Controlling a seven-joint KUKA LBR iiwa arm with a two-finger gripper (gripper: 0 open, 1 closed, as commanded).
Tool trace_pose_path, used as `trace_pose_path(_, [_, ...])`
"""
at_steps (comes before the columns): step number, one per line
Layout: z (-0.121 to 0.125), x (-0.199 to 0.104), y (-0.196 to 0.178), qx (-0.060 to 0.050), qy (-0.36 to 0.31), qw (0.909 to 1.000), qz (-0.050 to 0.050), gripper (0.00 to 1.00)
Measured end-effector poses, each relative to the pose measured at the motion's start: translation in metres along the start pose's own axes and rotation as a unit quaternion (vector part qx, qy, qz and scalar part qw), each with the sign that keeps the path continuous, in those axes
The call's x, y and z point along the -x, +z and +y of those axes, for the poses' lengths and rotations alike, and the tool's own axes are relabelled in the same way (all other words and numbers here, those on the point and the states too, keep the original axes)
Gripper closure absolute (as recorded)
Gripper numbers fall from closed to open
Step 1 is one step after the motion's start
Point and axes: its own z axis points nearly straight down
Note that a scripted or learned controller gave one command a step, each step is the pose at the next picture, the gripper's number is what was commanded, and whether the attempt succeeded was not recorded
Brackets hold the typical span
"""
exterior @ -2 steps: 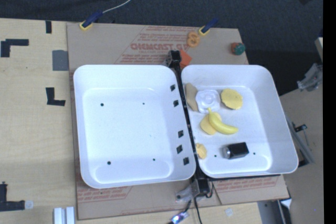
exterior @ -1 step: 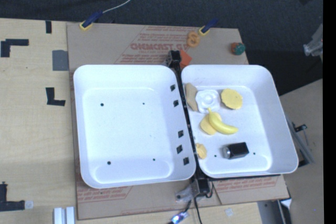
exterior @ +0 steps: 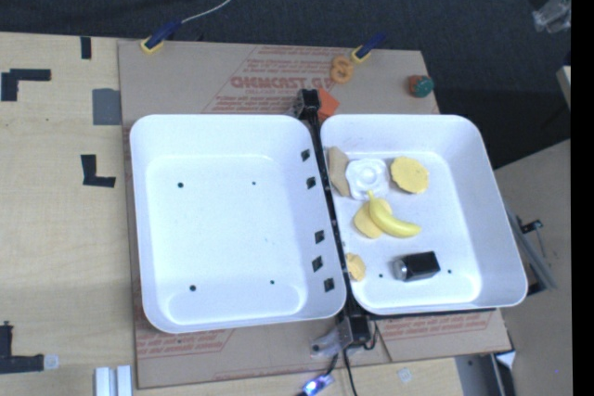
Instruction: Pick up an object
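Note:
The right bin (exterior: 483,199) holds several small objects. A yellow banana (exterior: 385,220) lies near its middle, with a white round piece (exterior: 366,173) and a yellow disc (exterior: 409,174) just behind it. A tan piece (exterior: 336,172) leans by the divider. A black and grey block (exterior: 416,266) and a small yellow piece (exterior: 355,268) lie toward the front wall. A blurred grey part of the arm (exterior: 552,9) shows at the top right edge, far above and behind the bins.
The left bin (exterior: 148,199) sits beside the right one, joined by a black clipped divider (exterior: 318,199). On the cardboard behind the bins lie an orange ring (exterior: 342,68), a teal knob (exterior: 420,86) and two blue-yellow clamps (exterior: 160,35).

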Motion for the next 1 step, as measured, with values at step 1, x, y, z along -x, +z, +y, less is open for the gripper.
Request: trace_pose_path(1, [0.0104,0.001,-0.0431,-0.001,0.001,1.0,0.0,1.0])
